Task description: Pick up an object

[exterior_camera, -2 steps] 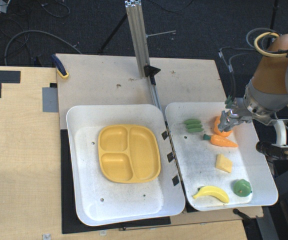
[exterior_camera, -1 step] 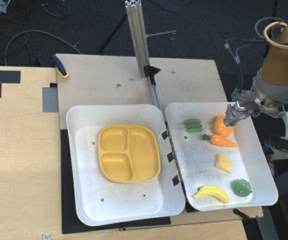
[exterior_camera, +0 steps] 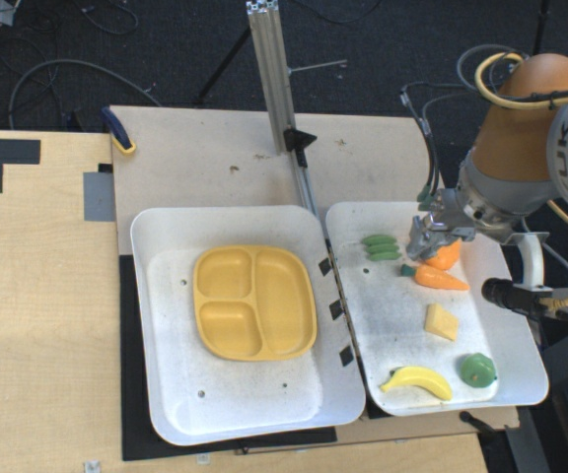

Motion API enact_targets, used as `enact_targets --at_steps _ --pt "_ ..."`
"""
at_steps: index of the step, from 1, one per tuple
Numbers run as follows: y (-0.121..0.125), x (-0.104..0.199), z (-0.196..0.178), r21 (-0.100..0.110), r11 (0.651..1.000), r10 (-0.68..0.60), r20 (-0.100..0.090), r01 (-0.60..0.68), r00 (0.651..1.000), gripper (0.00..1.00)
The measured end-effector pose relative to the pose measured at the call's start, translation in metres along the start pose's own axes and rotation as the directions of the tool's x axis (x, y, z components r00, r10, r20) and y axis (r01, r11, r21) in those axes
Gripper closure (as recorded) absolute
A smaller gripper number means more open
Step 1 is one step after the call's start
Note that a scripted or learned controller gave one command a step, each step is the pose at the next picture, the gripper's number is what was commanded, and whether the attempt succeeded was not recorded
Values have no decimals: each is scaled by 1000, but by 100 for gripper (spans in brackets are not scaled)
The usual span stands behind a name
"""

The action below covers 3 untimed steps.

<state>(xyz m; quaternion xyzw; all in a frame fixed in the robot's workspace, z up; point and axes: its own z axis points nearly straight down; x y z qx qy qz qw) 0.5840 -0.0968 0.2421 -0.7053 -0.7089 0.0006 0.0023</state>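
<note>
the gripper [exterior_camera: 430,236] hangs low over the far part of the right bin [exterior_camera: 368,363], right above an orange piece [exterior_camera: 446,257] and a carrot [exterior_camera: 442,280] that lie touching or nearly so; whether the fingers are apart or together cannot be told from this angle, and nothing is clearly seen between them. just left of the gripper lies a green pea pod [exterior_camera: 382,247]. nearer the front of the same bin sit a yellow cheese wedge [exterior_camera: 441,322], a banana [exterior_camera: 417,382] and a green pepper [exterior_camera: 477,370], the last two close together by the front rim. the left bin [exterior_camera: 166,382] holds a yellow divided plate [exterior_camera: 255,302] with three compartments. both bins rest side by side on the counter [exterior_camera: 205,156], and a metal post [exterior_camera: 272,77] rises behind them. the grey arm [exterior_camera: 516,156] enters from the right.
</note>
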Motion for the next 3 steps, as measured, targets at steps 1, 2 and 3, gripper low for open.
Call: enact_targets --at_steps 1,2,3 --pt "-10 56 13 1 1000 0 0 0 1000 100" --pt "-10 112 22 1 1000 0 0 0 1000 100" --pt "-28 165 27 2 1000 2 2 -2 1000 100"
